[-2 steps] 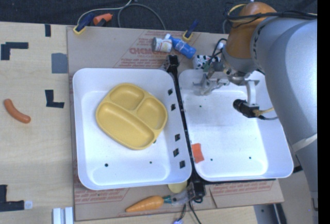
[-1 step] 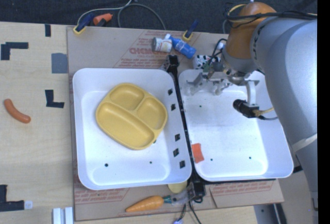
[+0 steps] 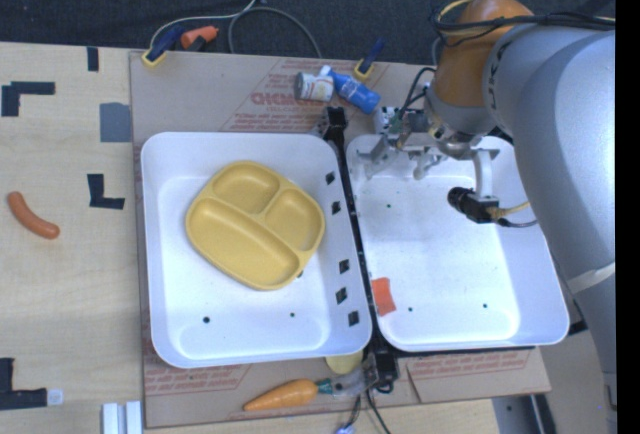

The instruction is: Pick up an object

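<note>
You are looking at a yellow divided plate [image 3: 256,223] lying flat in the left bin [image 3: 165,252], well inside its walls, with three compartments facing up. Take that plate as your landmark. To its right, past the black divider where the two bins are meeting, the right bin [image 3: 450,262] is holding a small orange block [image 3: 382,296] lying near its left wall, lower than the plate's right edge.

Up and to the right of the plate, the end effector [image 3: 402,154] is hanging over the far left corner of the right bin, with the grey arm [image 3: 560,122] and its orange band [image 3: 475,52] reaching in from the right. You cannot tell whether it is apart or together, and nothing is showing in its grip.

Beyond the plate, on the cardboard-covered surface [image 3: 240,97], a white and blue bottle [image 3: 338,87] is lying on its side. Far to the plate's left a small orange sausage [image 3: 33,215] is resting on the wood. Below the plate, outside the near wall of the left bin, an orange carrot [image 3: 283,394] is lying on the cardboard.
</note>
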Controlling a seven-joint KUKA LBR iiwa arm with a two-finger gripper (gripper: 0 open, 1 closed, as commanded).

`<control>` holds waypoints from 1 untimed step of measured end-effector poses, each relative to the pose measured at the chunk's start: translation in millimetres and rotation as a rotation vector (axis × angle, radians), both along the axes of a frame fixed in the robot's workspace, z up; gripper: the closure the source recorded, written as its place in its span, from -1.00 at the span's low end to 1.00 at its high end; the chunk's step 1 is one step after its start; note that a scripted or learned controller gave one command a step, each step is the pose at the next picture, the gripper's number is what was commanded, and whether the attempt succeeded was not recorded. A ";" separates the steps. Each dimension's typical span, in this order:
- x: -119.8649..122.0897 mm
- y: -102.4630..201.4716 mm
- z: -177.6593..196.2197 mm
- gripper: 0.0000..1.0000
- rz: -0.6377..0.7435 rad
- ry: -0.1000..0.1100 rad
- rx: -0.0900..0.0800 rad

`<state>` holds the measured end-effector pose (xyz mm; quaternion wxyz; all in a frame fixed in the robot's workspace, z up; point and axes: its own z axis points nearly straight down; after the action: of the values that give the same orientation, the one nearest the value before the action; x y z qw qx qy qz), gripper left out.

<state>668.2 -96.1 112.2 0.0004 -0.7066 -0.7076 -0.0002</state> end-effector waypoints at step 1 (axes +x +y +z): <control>-89.6 82.2 74.1 -1.00 0.003 0.005 0.001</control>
<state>578.6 -13.8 186.3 0.0026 -0.7054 -0.7088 0.0010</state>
